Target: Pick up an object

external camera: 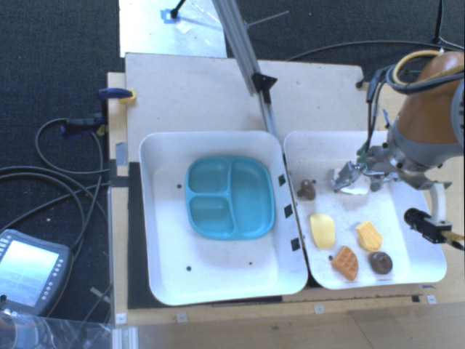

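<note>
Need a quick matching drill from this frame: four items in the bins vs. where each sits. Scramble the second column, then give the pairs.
Things:
1. teal divided plate
2. waffle piece
3. small brown piece
4. chocolate donut

Places:
A. right bin, near its left wall, above the yellow piece
B. right bin, near the front rim, furthest right of the food items
C. middle of the left bin
D. right bin, near the front rim, just left of the donut

Pairs: 1-C, 2-D, 3-A, 4-B
</note>
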`<state>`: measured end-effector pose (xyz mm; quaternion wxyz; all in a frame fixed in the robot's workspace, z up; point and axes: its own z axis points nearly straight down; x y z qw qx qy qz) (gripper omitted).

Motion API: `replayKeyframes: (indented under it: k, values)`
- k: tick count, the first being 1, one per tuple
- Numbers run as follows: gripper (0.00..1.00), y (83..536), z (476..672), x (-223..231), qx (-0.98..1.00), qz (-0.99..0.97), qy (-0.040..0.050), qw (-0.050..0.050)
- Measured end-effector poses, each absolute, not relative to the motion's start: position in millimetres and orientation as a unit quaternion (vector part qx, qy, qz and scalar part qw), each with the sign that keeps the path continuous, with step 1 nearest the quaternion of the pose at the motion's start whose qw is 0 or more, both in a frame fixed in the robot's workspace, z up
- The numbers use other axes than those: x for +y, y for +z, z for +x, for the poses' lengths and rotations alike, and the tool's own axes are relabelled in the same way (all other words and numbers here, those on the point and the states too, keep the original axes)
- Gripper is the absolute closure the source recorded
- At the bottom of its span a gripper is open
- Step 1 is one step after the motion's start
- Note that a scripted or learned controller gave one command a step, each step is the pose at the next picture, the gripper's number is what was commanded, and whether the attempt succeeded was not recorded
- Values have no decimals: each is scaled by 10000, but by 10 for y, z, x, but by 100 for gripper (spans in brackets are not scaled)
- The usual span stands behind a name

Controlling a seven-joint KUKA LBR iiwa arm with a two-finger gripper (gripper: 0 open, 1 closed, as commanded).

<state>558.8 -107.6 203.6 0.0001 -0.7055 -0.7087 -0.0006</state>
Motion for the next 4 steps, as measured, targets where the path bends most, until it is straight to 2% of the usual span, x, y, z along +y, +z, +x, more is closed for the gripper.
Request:
replayKeyframes:
  k: [1,2,3,4]
  values:
    - [0,2037,5588,-1077,-7081,-7061,-7,-1]
    - [0,1593,5525,-1112,-7072,-7070,12,15]
    - [0,996,5591,-1107,-7073,-7069,13,19]
    - [0,903,5595,-1106,-7072,-7071,2,4]
